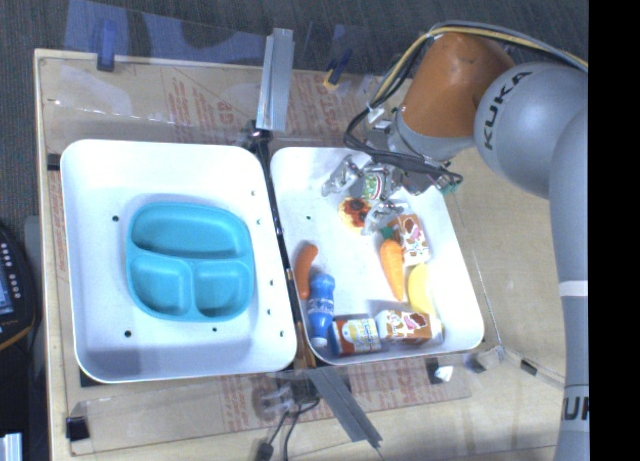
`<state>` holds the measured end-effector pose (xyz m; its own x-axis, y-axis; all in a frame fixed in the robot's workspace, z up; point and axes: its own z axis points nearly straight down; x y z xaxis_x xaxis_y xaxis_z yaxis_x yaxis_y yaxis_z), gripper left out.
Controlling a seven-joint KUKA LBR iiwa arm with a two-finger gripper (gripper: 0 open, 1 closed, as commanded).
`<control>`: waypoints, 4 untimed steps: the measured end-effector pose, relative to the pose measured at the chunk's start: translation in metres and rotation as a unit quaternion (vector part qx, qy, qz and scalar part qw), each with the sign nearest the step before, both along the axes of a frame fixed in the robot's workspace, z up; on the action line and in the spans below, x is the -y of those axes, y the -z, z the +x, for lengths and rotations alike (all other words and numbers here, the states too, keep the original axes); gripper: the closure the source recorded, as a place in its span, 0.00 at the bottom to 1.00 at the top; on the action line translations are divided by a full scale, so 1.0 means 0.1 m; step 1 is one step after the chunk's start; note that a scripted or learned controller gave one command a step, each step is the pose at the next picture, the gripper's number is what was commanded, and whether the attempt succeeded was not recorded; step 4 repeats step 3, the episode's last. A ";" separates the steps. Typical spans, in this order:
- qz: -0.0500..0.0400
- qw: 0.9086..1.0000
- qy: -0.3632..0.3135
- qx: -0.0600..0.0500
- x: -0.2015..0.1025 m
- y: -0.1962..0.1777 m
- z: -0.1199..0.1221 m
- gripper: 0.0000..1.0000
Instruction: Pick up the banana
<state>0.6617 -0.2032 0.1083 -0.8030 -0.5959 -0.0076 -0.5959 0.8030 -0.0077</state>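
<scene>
Banana [420, 289] lies near right bin's [462, 279] right wall, touching carrot [392, 267]; snack packet [412, 237] just above, juice cartons [385, 329] below. End effector [368, 189] hovers over bin's upper part; grip state unclear. Blue tray [190, 261] in left bin.

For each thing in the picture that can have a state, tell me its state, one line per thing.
Banana: lying flat in the right bin, not grasped.
Carrot: lying beside the banana.
Blue bottle: lying on its side, cap toward the bin's near wall.
Juice cartons: lying flat along the near wall.
Blue tray: right side up in the left bin.
End effector: low over the right bin's far end, holding nothing visible.
</scene>
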 end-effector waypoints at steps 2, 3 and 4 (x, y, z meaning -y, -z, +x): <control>0.000 0.994 -0.108 -0.002 0.05 0.13 -0.02 0.00; 0.000 0.997 -0.081 -0.003 0.06 0.13 -0.03 0.00; 0.000 0.997 -0.081 -0.003 0.06 0.13 -0.03 0.00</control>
